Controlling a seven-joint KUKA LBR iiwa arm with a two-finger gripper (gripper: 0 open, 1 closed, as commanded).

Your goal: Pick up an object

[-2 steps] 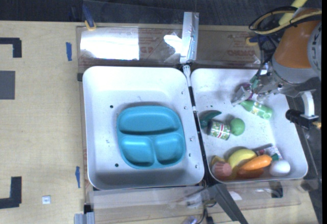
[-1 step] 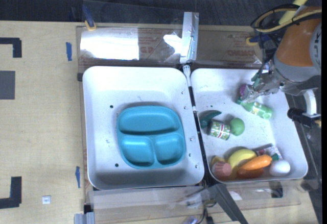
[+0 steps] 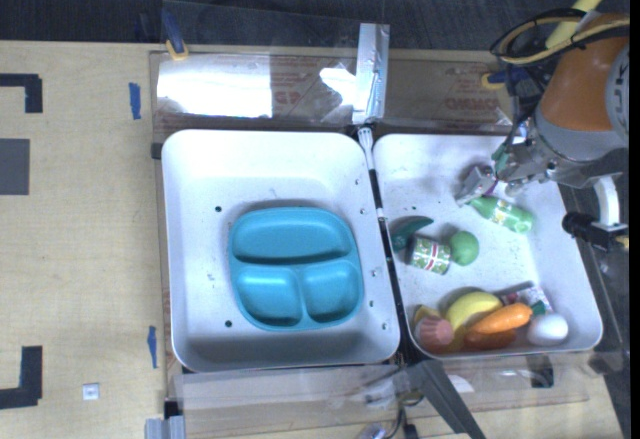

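We cannot tell how wide the jaws stand: they show as a small grey tangle low over the right bin, and whether they touch the pale green bottle lying just beside and below them is beyond us. We see nothing plainly between them, so we do not count anything as held.

Going left to right, the left bin carries a blue divided tray, well apart from the arm. In the right bin a small can with a red-and-white label lies touching a green ball, with a dark green piece just above them. Along the near wall sit a pinkish round thing, a yellow banana-like fruit, a carrot and a white egg, packed against one another.

Our judgement is that the bottle is the likely target. Lying on its side, it could roll or skid away if the jaws close off-centre or meet only its end, leaving them shut on nothing. Being near the bin's far right corner, a push might also wedge it against the wall.

The arm's orange band is cut off at the picture's edge, and cables blur the wrist. The dark green piece is too indistinct to name, and so is the small item between carrot and egg.
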